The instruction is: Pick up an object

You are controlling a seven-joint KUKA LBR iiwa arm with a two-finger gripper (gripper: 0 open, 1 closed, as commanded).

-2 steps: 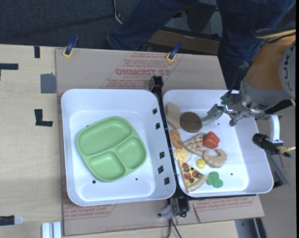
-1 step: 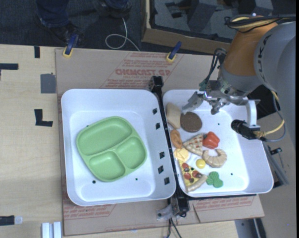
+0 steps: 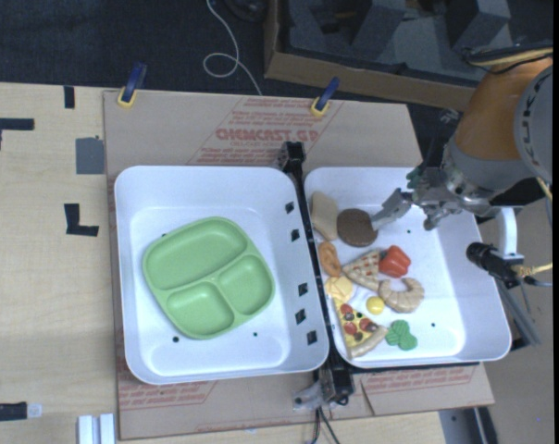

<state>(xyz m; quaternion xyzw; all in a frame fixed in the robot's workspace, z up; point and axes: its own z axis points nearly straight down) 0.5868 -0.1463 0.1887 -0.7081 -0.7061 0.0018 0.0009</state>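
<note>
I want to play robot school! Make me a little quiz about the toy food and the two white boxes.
1. True or false: the green plate lies in the left bin.
2. Which sits nearest the pincer? A) the brown round piece B) the pizza slice C) the green broccoli
3. Fill in: the red pepper lies in the ___ bin.

Key: 1 true. 2 A, the brown piece lies just beside the pincer, while the pizza slice and broccoli lie at the near end of the right bin. 3 right.
</note>
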